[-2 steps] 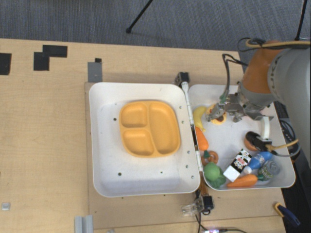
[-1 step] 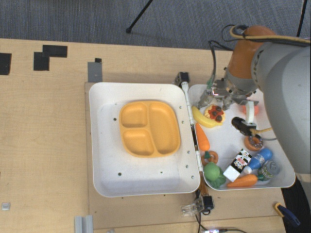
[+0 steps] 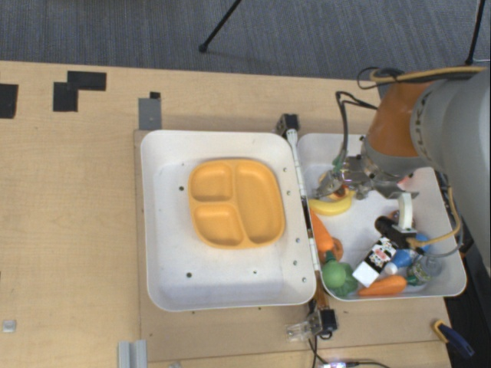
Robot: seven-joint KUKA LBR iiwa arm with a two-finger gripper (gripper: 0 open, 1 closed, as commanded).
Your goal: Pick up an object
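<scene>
The right bin [image 3: 453, 278] holds a heap of small toys. A yellow banana-shaped piece [image 3: 331, 205] lies near its left wall. My gripper [image 3: 343, 181] hangs directly over the banana's upper edge, close to it or touching it. Below the banana lie an orange carrot [image 3: 324, 237] and a green round toy [image 3: 338, 277]. A second orange carrot [image 3: 383, 285], a black-and-white block [image 3: 379, 254] and a blue piece [image 3: 405, 261] sit at the bin's front right.
The left bin [image 3: 173, 282] carries an orange divided plate [image 3: 234, 203] in its middle. A raised divider [image 3: 301, 198] separates the two bins. My grey arm with its orange band [image 3: 395, 121] covers the right bin's back right part.
</scene>
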